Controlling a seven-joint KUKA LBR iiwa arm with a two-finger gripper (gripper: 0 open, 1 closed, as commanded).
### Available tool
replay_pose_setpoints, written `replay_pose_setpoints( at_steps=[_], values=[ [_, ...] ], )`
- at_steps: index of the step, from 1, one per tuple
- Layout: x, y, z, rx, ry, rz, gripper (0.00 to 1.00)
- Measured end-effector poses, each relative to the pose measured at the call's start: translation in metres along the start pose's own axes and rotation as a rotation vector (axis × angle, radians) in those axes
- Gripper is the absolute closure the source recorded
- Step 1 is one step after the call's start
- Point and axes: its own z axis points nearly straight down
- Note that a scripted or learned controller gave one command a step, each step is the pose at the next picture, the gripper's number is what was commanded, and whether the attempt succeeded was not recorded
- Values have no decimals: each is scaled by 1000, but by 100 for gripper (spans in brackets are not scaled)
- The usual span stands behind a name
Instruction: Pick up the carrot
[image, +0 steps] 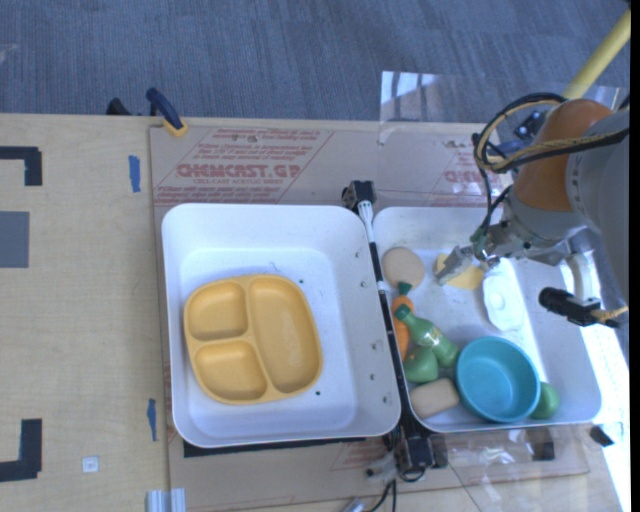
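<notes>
Orange carrot (401, 318) lies at the right bin's (585, 385) nine o'clock edge; your gripper (462, 262) hovers at its one o'clock, fingers spread, holding nothing

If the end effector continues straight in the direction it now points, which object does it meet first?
Probably the round beige flat piece, left of the end effector in the right white bin; depth is unclear.
</notes>
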Motion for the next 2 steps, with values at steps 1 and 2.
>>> replay_pose_setpoints(
  at_steps=[1,2],
  values=[
    [-18,-34,0,1,1,512,0],
    [33,19,0,-1,2,954,0]
  ],
)
